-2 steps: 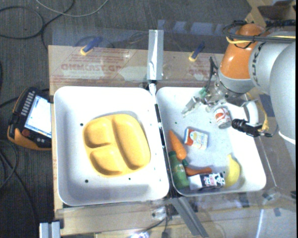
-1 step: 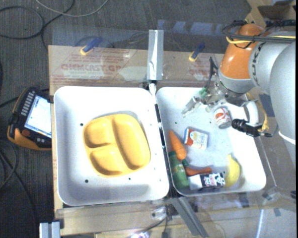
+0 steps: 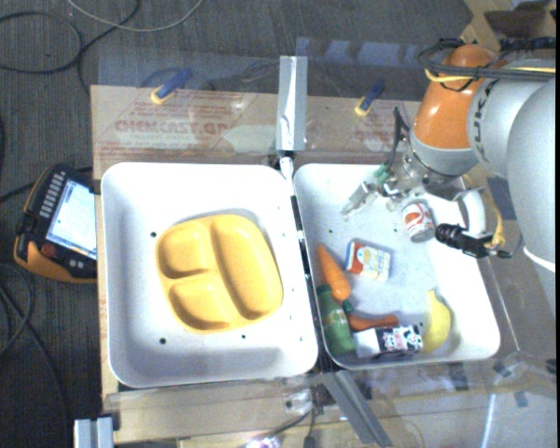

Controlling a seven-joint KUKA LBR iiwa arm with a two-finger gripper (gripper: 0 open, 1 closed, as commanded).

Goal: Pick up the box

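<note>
Small carton box (image 3: pixel 368 260), white with an orange-red panel, lying flat near the middle of the right bin (image 3: pixel 481 343). Probably light and a little crushable, with smooth printed faces; best pinched across its narrow sides, gently. Just left of it a carrot (image 3: pixel 333 272), below that a green bottle (image 3: pixel 335 317); a banana (image 3: pixel 438 321) and a dark packet (image 3: pixel 398 339) towards the near corner. Jaws (image 3: pixel 373 190) above the bin's far end, apart from the box, seemingly spread and holding nothing. Yellow tray (image 3: pixel 220 271) in the left bin (image 3: pixel 121 343).
</note>
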